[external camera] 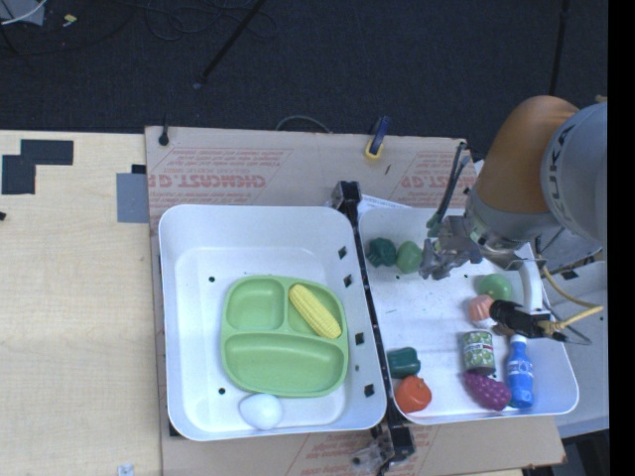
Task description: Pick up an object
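Toys crowd the right bin's [397, 305] near rim, mid-floor bare beneath the pincer [437, 264], its spread unreadable.

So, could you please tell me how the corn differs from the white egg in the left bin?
The corn is yellow and elongated; the white egg is rounded. The corn lies in a compartment of the green tray; the egg rests on the bin floor beside it. Both sit in the left bin.

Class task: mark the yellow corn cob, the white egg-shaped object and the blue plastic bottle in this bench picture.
Yellow corn cob [316, 310], camera view, middle of the cob.
White egg-shaped object [262, 411], camera view, centre of its top.
Blue plastic bottle [519, 375], camera view, middle of its body.
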`<state>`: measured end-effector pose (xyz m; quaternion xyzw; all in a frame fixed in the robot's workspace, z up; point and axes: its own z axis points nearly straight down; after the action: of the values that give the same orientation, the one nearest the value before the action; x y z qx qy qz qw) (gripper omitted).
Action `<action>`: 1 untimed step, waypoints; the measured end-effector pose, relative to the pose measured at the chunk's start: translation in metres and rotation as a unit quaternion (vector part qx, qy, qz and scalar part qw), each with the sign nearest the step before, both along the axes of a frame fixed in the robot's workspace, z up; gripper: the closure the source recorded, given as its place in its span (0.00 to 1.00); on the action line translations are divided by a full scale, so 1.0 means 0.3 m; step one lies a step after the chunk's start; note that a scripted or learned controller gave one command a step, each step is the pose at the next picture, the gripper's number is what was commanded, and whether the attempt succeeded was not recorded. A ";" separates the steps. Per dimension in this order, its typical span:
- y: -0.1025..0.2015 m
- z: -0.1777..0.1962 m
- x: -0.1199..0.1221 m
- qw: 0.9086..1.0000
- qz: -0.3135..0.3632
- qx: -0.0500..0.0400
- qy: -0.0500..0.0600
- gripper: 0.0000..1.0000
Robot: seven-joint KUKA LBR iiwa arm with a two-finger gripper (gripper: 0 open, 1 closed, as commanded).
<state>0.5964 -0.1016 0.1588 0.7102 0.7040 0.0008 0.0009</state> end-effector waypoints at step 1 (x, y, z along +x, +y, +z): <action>-0.017 0.207 -0.005 1.000 0.002 0.000 -0.001 1.00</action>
<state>0.5948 -0.1066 0.2210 0.7091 0.7051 0.0011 0.0017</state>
